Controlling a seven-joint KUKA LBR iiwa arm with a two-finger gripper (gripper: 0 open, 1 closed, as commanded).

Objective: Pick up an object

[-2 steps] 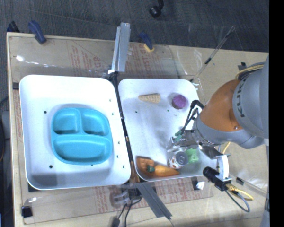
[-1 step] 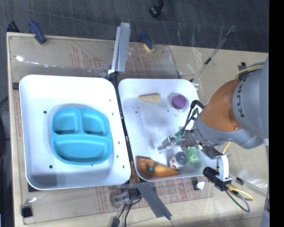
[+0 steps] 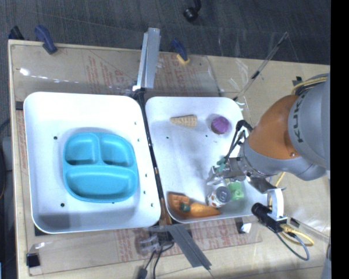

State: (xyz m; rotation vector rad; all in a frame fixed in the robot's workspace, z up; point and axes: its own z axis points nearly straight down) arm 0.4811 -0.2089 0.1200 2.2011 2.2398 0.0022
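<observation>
On the wooden surface [image 3: 75, 243], the left white bin [image 3: 41, 115] holds a blue divided tray [image 3: 100, 167] lying flat near its middle. The right white bin [image 3: 180, 167] carries several small things: an ice-cream cone [image 3: 184, 120] lying on its side near the far wall, a purple round toy [image 3: 220, 124] just beside it to the right, and an orange carrot-like toy [image 3: 192, 207] against the near wall. Farther right, a small can [image 3: 220, 196] lies near a green block [image 3: 237, 190]. The pincer [image 3: 225, 170] hovers just above these two; whether it is open or closed I cannot tell. The grey arm [image 3: 291, 138] enters from the right.
</observation>
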